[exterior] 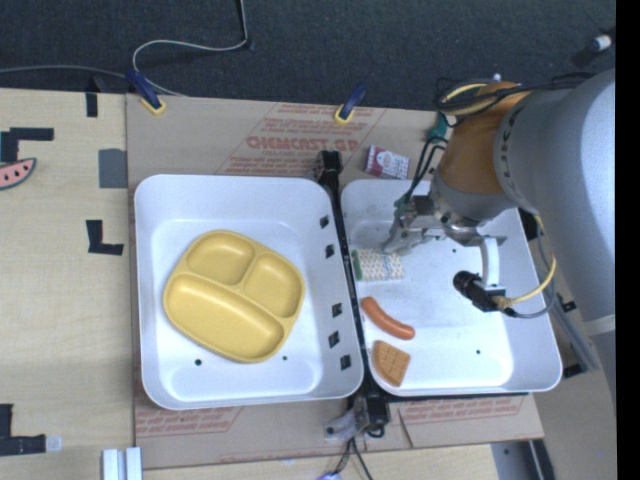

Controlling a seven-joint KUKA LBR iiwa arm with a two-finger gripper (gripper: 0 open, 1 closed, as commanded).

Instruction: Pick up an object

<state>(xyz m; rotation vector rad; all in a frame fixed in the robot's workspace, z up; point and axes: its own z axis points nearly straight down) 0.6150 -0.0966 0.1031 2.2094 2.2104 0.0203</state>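
Observation:
In the right bin (500, 363) a small pale checkered block (380, 266) lies near the left wall. Below it rests an orange-red hot dog (387, 319), and below that a tan waffle-patterned cracker (390, 362). My gripper (398, 238) hangs over the bin's upper left, directly above the checkered block's top edge. Whether it touches the block is hidden by the wrist. A yellow divided plate (233, 294) fills the middle of the left bin (170, 198).
A small maroon and white packet (386, 162) lies on the cardboard behind the right bin. Black clips (335, 268) run along the divider between bins. Yellow clamps (349, 108) hold the cardboard's far edge. The arm's body covers the right bin's upper right.

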